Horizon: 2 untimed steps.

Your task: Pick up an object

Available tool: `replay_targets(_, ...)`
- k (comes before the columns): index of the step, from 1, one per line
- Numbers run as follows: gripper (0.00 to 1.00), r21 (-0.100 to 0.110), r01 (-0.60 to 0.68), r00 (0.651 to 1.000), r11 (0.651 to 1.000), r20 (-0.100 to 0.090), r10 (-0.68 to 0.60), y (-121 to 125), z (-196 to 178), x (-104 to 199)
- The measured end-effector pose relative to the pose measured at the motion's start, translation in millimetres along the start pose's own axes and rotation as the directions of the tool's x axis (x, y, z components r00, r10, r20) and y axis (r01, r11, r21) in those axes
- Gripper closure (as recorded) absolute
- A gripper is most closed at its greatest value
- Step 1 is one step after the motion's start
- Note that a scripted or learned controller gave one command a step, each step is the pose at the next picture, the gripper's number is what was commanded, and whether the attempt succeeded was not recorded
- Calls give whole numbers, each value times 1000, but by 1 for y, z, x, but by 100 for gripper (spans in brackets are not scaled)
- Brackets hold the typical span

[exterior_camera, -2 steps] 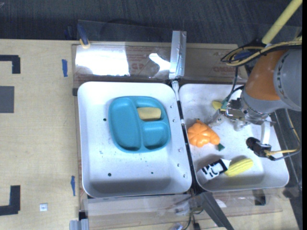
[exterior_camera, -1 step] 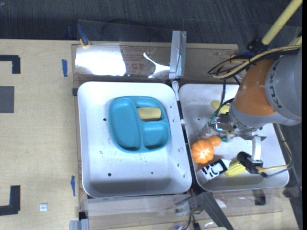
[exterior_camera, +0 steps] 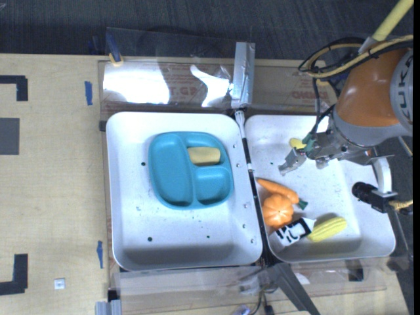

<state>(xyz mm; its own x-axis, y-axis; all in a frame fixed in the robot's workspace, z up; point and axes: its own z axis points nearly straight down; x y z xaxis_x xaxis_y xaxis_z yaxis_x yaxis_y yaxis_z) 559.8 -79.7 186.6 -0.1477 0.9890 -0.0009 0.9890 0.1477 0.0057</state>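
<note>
While hovering over right bin (exterior_camera: 374,241), end effector (exterior_camera: 293,157) grips nothing, fingers apart.

End effector (exterior_camera: 293,157) low, pointing left

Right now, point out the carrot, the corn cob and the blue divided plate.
carrot (exterior_camera: 278,188), camera view, middle of its orange body.
corn cob (exterior_camera: 327,228), camera view, middle of its yellow kernels.
blue divided plate (exterior_camera: 168,169), camera view, its large left compartment.
</note>
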Motion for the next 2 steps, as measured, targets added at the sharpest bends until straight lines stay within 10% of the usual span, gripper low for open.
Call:
replay_targets(1, 0, -3, 37, 999, 999, 4, -37, 86, 99, -69)
replay_targets(2, 100, -6, 40, 999, 999, 4, -40, 87, 89, -68)
